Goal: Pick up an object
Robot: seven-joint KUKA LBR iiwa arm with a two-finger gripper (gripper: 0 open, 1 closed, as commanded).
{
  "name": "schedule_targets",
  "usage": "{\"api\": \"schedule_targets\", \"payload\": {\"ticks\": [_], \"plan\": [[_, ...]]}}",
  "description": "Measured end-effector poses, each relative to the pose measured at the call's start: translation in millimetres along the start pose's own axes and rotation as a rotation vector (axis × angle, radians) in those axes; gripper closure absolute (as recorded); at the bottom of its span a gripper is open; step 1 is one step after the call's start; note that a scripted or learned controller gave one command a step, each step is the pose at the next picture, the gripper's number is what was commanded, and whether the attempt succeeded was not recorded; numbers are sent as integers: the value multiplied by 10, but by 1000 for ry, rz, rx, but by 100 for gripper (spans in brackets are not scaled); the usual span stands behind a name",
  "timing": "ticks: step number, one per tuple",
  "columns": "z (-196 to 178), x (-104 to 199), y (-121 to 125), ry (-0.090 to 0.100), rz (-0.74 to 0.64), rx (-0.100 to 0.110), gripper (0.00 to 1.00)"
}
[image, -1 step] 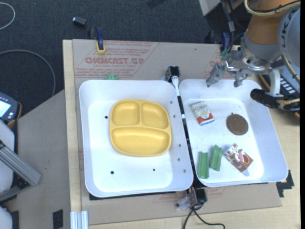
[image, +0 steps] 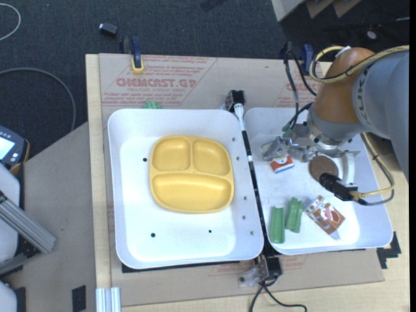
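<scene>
Camera view: your pincer [image: 281, 149] sits low in the right bin [image: 370, 239], over a small red-and-white packet [image: 282, 166]; can't tell its opening or any hold. Two green pieces [image: 286, 218] and a snack packet [image: 325, 215] lie nearer you. Yellow tray [image: 192, 173] in left bin [image: 130, 194].

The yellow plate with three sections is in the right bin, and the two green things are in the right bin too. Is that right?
Not quite. The yellow plate sits in the left bin, as the camera view shows. The two green things are indeed in the right bin.
</scene>
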State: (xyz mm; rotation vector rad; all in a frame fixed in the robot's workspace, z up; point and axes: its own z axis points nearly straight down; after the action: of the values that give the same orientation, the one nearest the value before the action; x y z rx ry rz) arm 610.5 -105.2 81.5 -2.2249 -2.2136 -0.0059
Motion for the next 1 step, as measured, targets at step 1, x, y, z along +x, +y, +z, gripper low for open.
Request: {"api": "schedule_targets", "payload": {"ticks": [1], "plan": [[-206,-8,57,-6,-4,-16,100]]}}
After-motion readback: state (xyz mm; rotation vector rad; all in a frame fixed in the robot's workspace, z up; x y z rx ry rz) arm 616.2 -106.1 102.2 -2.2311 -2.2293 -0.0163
